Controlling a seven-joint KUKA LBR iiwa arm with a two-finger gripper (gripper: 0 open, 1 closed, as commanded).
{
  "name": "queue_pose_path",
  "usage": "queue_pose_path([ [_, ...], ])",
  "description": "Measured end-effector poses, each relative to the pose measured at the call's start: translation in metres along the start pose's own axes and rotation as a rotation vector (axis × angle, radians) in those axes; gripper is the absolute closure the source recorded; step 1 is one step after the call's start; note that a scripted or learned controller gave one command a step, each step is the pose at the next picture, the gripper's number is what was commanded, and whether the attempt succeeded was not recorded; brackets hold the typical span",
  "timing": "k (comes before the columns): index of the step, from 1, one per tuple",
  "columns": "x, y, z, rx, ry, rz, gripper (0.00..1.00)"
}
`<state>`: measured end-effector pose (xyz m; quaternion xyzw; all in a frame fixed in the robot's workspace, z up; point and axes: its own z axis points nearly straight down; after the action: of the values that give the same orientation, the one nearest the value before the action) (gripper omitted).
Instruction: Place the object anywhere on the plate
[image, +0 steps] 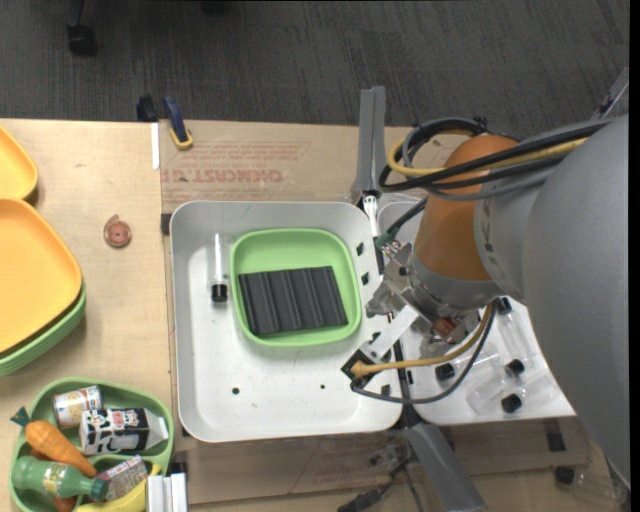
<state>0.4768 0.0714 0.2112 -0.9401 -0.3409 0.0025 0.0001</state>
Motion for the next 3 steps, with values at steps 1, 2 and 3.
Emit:
queue_pose_path([
  [1,-0.017,0.020,0.021,0.002,-0.002,0.043,0.00],
  [2,-0.017,0.020,0.021,0.001,-0.002,0.043,0.00],
  [3,-0.029,0.036,0.021,0.000,0.001,0.145,0.00],
])
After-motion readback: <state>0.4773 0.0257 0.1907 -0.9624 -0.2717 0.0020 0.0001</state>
